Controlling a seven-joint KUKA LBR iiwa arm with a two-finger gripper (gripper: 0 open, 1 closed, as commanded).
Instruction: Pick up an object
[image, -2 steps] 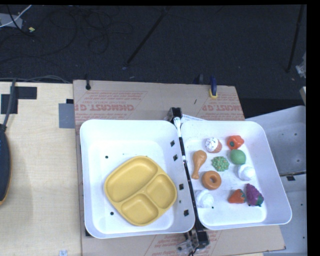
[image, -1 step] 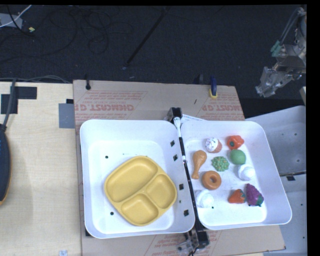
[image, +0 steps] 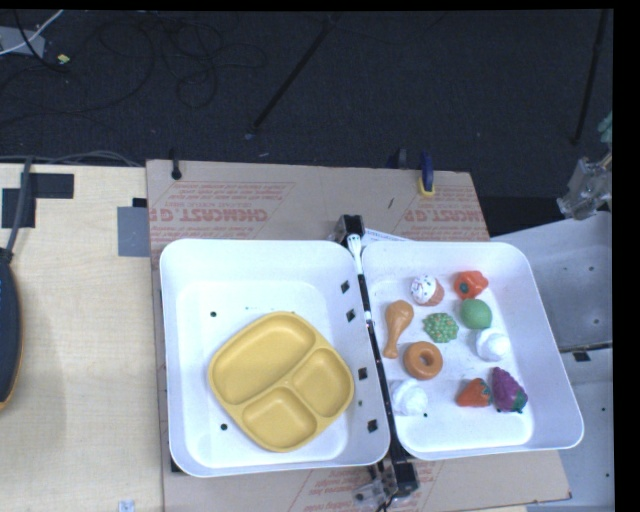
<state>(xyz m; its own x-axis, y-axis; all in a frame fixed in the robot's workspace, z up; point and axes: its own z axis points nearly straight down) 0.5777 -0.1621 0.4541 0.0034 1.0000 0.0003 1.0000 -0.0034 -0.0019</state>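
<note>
The right bin (image: 545, 405) holds several toy foods. Among them are an orange drumstick (image: 398, 325), a brown donut (image: 423, 360), a green bumpy piece (image: 440, 327), a green round fruit (image: 476, 314) and a red pepper (image: 470, 284). There are also a white and brown ball (image: 426, 290), purple grapes (image: 508, 390), a red piece (image: 473, 393) and two white pieces (image: 491, 345) (image: 408, 398). A grey part of my gripper (image: 586, 186) shows at the far right edge, well above and to the right of the bin, away from all the toys.
The left bin (image: 190, 290) holds a yellow divided plate (image: 282, 380). A black hinge strip (image: 362, 330) runs between the two bins. Cardboard (image: 250, 200) lies under both, and a grey metal plate (image: 570, 270) lies to the right.
</note>
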